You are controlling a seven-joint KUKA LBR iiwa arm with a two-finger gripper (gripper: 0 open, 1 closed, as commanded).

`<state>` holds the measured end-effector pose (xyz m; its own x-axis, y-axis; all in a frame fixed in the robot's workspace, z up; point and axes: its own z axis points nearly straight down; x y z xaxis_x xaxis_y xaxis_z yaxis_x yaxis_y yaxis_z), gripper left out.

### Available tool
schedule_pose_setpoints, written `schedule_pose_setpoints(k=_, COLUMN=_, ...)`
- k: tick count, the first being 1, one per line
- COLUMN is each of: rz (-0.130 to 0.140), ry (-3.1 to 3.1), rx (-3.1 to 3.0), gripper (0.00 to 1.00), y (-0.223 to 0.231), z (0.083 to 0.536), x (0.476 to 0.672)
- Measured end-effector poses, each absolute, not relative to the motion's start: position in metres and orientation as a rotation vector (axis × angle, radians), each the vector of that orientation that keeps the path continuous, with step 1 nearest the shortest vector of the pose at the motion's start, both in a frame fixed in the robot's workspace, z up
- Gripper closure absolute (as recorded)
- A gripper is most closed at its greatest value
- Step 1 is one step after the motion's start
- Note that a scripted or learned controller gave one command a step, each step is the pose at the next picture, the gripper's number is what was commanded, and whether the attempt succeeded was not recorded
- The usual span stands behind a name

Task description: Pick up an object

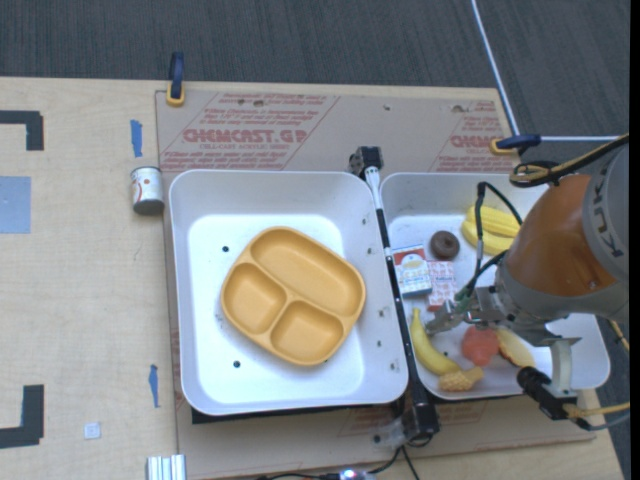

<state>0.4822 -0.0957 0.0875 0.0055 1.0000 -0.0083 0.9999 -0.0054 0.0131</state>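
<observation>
My gripper (452, 315) hangs low in the right bin (590, 368), under the grey arm with its orange band (560, 243). It sits just above a yellow banana (428, 346) and a red round fruit (480, 345). Close by lie a pale peach slice (516, 347) and a small orange piece (460, 378). A red and white packet (412, 272) lies to the gripper's upper left, with a brown round item (444, 244) and a yellow bunch (489, 225) farther back. The arm covers part of the bin.
The left bin (200, 268) holds a yellow divided plate (292, 296). A small silver can (147, 189) stands on the bench left of the bins. A black divider bar (385, 258) runs between the bins. Cables loop around the arm (535, 173).
</observation>
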Motion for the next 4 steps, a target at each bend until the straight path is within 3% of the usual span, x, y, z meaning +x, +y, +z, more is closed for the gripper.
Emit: schedule_pose_setpoints(k=4, rz=0.006, ry=2.205, rx=2.216, gripper=0.0, y=-0.0955, z=0.0874, x=0.4822)
